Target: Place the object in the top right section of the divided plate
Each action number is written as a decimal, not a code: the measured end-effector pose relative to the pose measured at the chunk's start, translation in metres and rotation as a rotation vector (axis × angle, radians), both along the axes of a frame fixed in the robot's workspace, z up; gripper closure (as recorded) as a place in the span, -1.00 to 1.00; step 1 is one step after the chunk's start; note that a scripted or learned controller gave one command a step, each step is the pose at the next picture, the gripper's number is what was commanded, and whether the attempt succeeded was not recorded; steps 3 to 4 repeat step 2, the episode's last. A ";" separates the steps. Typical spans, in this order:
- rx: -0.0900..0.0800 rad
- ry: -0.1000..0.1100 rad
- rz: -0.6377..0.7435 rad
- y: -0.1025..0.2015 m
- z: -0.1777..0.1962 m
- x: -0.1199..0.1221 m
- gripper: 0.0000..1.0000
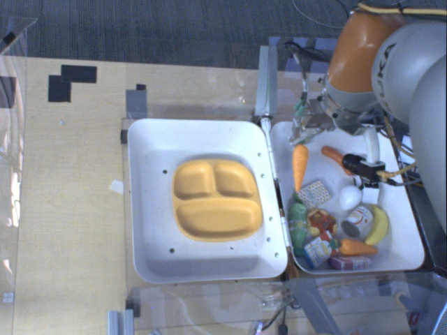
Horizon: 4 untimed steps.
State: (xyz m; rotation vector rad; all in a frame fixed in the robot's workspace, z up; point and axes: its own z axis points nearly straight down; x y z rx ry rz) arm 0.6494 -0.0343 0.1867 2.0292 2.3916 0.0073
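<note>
Inspecting camera view: single slanted look down on both bins.
Gripper: hangs at the far left corner of the right bin, directly over the thick end of a carrot; finger opening cannot be told, and nothing is seen clamped in it.
Carrot: lies just below the gripper, along the bin's left wall, tip pointing away from it; judged the likely object, though the task sentence names none.
Divided plate: yellow, sits in the left bin, well to the left of and below the gripper; its top right section is the nearest compartment to the gripper.
Clutter: second carrot, banana, egg and packets crowd the bin below the gripper.
Risk, grasp: carrot is tapered and smooth; a pinch at the thick end may squeeze it out.
Risk, wall: carrot hugs the bin wall; one finger may strike the rim.
Risk, transfer: the raised divider between the bins may catch a low carry.
Risk, placement: a long carrot may straddle the plate's ridges.
</note>
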 end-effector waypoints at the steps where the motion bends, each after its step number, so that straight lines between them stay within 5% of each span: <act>1: -0.001 0.002 0.219 0.059 -0.001 -0.024 1.00; 2: -0.001 0.002 0.218 0.059 -0.001 -0.024 -1.00; 4: -0.001 0.002 0.218 0.059 -0.001 -0.024 -1.00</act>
